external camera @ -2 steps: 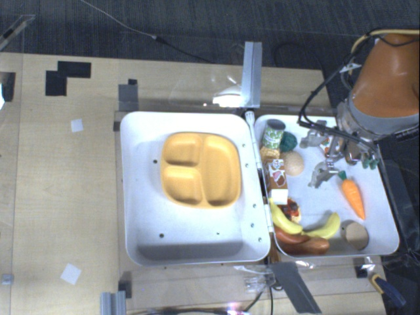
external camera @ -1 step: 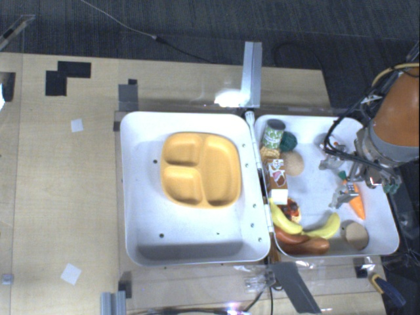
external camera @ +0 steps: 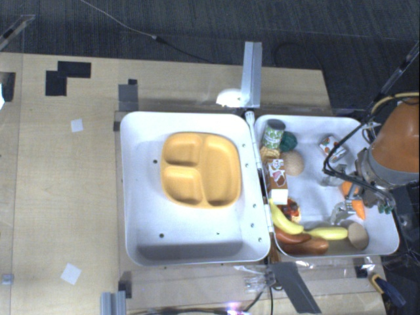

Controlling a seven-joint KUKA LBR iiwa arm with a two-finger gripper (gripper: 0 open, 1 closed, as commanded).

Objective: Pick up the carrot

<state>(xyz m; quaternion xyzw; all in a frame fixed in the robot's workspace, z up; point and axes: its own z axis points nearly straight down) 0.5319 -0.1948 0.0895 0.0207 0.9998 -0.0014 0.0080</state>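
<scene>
Carrot (external camera: 355,204) near right bin (external camera: 308,192) edge

Site is presenting as a robotics lab/test cell, not a home or shop. Evidence: pale wooden bench top (external camera: 59,195) is carrying black square marker patches (external camera: 65,76) and small white tape squares (external camera: 77,125); two shallow white plastic bins (external camera: 134,195) are sitting side by side, framed w/ grey metal brackets (external camera: 252,74); thin black cables (external camera: 105,12) are trailing over dark grey carpet (external camera: 197,12); grey robot arm w/ orange band (external camera: 397,143) is reaching in from the right.
</scene>
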